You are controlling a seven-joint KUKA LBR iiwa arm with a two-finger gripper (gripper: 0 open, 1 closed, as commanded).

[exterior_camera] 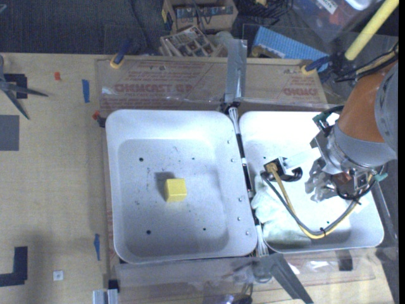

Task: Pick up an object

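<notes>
Your gripper [321,187] hangs low over the right bin [278,132]; its grasp state cannot be determined. You have the yellow block [176,189] lying mid-floor in the left bin [126,138]

A yellow block [176,189] lies in a white bin [126,138]; the grey arm [364,122] bears an orange band.

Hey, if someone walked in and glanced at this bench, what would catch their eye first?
Probably the small yellow block, alone near the middle of the left bin. Next, the grey arm with its orange band hanging over the right bin, its pincer low above the bin floor beside a looping yellow cable.
</notes>
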